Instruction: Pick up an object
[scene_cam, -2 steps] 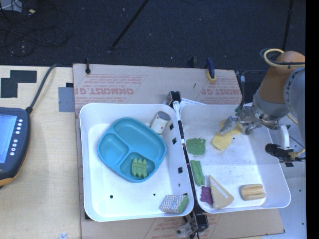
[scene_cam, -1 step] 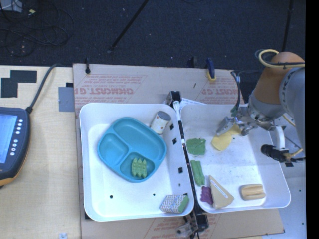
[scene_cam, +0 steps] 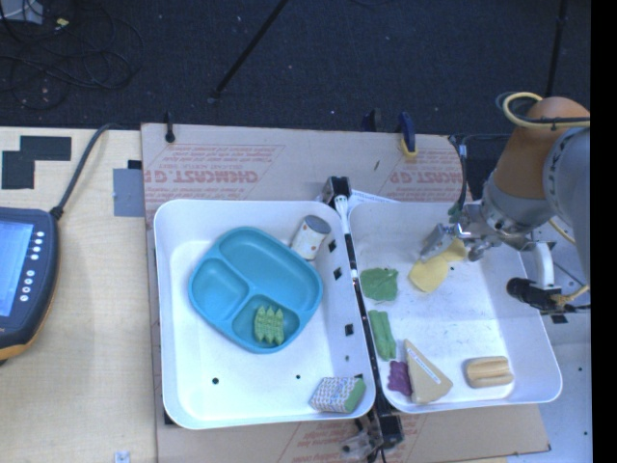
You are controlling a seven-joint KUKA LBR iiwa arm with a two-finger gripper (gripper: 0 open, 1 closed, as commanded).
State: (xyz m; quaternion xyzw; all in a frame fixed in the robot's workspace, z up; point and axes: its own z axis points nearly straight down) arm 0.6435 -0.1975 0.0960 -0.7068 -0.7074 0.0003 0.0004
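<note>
Camera view: yellow object (scene_cam: 429,273), seemingly between jaws, slants lower-left to upper-right.

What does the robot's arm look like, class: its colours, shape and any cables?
The arm has a rounded grey body with an orange band above the wrist. A pale yellow cable loops over its top. The gripper is small, metallic grey, and a black part juts out below the arm.

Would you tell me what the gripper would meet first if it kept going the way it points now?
Most likely the yellow piece: the gripper points down and left at it, almost on it. Depth is hard to judge from this slanted view.
</note>
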